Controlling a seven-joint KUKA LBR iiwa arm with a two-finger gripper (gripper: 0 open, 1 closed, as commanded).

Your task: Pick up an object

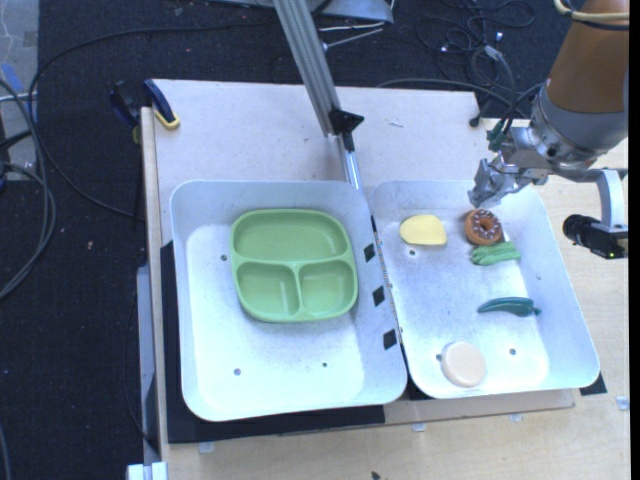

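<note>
Brown-glazed toy doughnut (pixel 484 227) — the likeliest target, lying in the right bin (pixel 560 298) near its far edge, just under the gripper (pixel 488 194).

Gripper: poised directly above the doughnut's far side, close to it, nothing seen between its tips. Whether the jaws stand open or closed cannot be told from this angle.

Step in hand, as judged: approach, with the grasp not yet made. The next move calls for a short descent centred on the doughnut, and a closing that does not drag in its neighbour.

Neighbours, same bin:
- light green pod (pixel 496 255), just beside the doughnut on the near side, possibly touching — a risk of being nudged.
- yellow piece (pixel 423 231), to the doughnut's left, apart from it.
- dark green pepper (pixel 509 308), nearer the middle.
- pale round disc (pixel 464 364), at the near edge.

Left bin (pixel 200 368): holds a green divided tray (pixel 295 265), three compartments.
</note>
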